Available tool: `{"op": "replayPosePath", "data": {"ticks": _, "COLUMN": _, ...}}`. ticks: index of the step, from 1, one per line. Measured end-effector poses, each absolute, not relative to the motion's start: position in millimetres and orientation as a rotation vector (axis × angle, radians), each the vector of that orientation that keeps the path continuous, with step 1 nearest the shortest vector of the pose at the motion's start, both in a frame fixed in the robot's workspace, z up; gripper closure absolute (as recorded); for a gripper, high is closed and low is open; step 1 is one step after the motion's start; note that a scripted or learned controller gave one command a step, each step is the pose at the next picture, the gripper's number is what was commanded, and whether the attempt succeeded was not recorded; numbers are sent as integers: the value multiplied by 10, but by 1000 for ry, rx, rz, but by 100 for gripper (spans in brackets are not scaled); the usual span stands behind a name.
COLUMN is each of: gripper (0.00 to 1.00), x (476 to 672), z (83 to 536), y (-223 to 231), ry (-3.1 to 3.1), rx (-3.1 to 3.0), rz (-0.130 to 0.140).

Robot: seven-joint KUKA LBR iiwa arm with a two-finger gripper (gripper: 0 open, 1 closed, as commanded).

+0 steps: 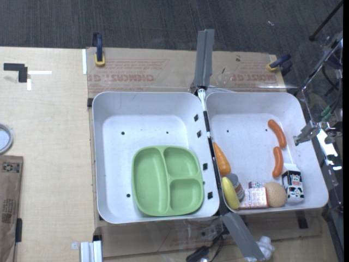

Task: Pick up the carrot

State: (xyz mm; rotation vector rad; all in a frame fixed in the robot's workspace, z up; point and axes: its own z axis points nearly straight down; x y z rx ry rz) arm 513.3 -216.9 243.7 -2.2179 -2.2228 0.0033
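The carrot is an orange, tapered piece lying in the right bin. It rests against that bin's left wall, with its thin end pointing to the back. A small can and a yellow banana touch or nearly touch its thick front end.
Two orange sausages lie toward the right bin's right side. Along its front wall sit a pink packet, a bread roll and a small milk carton. A green divided plate sits in the left bin. Metal framework stands at the right edge.
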Motion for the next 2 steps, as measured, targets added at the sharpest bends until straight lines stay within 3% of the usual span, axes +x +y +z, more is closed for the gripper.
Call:
{"op": "replayPosePath", "data": {"ticks": 1, "gripper": 0, "x": 5133, "z": 939, "y": -1448, "ry": -2288, "rx": -2151, "rz": 2}}
{"op": "replayPosePath", "data": {"ticks": 2, "gripper": 0, "x": 5457, "z": 929, "y": -2019, "ry": -2284, "rx": -2119, "rz": -28}}
